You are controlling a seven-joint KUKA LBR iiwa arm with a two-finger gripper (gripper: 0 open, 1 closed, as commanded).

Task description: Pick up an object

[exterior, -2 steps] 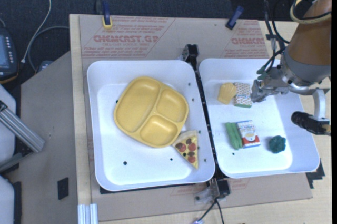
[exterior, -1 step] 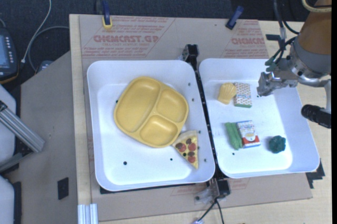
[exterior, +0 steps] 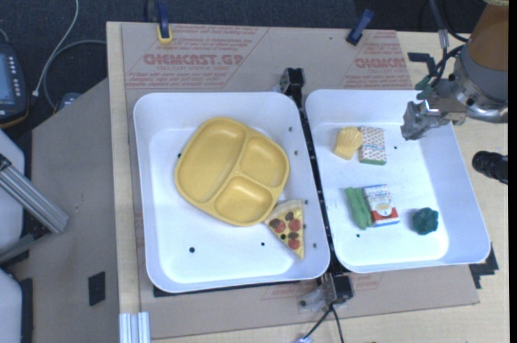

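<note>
Here the arm (exterior: pixel 489 51) comes in from three o'clock, its orange band above a grey wrist, and the gripper (exterior: pixel 414 126) hangs over the upper right part of the right bin (exterior: pixel 460 253), toward two o'clock of that bin. How wide its jaws stand cannot be told from this slant, and nothing can be seen between them. In the same bin, at about eleven o'clock of its floor, a small yellow ridged piece (exterior: pixel 348 143) lies just beside a speckled green-edged packet (exterior: pixel 372 145), the packet on its three o'clock side; both sit to the nine o'clock side of the gripper and apart from it. Lower down, near the bin's centre, a green strip (exterior: pixel 357 207) lies touching or nearly touching a small carton with a blue and red face (exterior: pixel 380 204). A dark green bushy lump (exterior: pixel 426 220) rests near the carton, toward four o'clock of the bin. The left bin (exterior: pixel 161 253) bears a yellow divided plate (exterior: pixel 233 170) across its middle, and a toy pizza slice (exterior: pixel 289 225) lies at the plate's five o'clock edge, touching it. Both bins sit on a brown board (exterior: pixel 121 172) with red lettering.
</note>
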